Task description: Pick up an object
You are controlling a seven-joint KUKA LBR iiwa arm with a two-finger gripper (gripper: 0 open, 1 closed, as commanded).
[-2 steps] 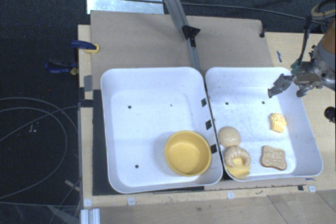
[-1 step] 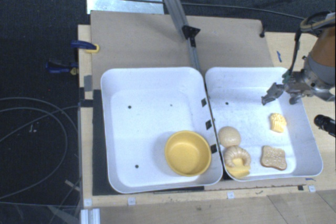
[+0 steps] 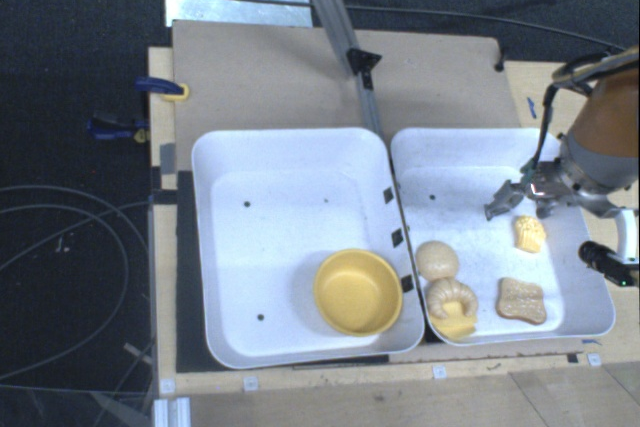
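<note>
End effector (image 3: pixel 510 200) spread wide, holding nothing; yellow chunk (image 3: pixel 529 234) just beside it, long axis up-down in view.

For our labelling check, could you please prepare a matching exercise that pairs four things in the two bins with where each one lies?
Things:
1. yellow bowl
2. toast slice
3. yellow chunk
4. croissant

Places:
A. right bin, near front right corner
B. left bin, front right part
C. right bin, front left corner, in front of the round bun
D. right bin, just below the tool

Pairs: 1-B, 2-A, 3-D, 4-C
</note>
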